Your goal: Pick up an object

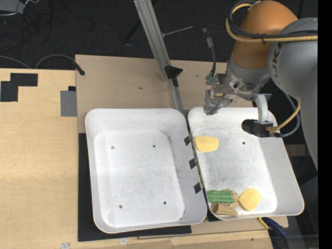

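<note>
In the right bin (270, 165) a pale yellow, soft-looking object (206, 143) lies near the left wall. At the bin's front edge sit a green ridged object (221, 195), a round yellow object (250, 199) and a small tan piece (225, 208), close together. My gripper (211, 108) hangs over the right bin's back left corner, above and behind the pale yellow object and apart from it. Its fingertips point down and nothing shows between them.
The left bin (136, 165) lies beside the right one, with black clips (191, 162) along the shared wall. A slanted metal rail (155, 40) rises behind the bins. A black part with a cable (257, 127) juts over the right bin's back.
</note>
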Tool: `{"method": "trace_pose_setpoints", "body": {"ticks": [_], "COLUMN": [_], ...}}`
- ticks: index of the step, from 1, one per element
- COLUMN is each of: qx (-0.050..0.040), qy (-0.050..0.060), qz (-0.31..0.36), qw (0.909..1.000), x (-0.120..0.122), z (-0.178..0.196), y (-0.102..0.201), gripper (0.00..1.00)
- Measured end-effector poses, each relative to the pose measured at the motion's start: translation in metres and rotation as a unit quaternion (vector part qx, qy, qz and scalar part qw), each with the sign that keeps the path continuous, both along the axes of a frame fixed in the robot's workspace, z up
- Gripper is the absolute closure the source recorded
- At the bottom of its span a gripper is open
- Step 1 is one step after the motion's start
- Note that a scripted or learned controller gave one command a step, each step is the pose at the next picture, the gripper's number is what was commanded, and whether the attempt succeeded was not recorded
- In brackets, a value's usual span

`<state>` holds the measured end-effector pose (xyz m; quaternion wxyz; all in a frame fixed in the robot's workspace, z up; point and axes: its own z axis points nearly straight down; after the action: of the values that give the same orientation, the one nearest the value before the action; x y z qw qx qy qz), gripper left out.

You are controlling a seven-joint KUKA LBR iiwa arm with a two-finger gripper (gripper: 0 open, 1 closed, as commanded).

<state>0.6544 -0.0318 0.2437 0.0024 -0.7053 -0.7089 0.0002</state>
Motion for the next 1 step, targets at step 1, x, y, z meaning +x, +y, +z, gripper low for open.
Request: {"method": "trace_pose_setpoints", "body": {"ticks": [1], "qx": [-0.0005], "qy": [-0.001], "qz": [0.000], "qw": [1.0000], "x": [0.0008], "z": [0.0056], "y": [0.0578], "gripper": [1.00]}}
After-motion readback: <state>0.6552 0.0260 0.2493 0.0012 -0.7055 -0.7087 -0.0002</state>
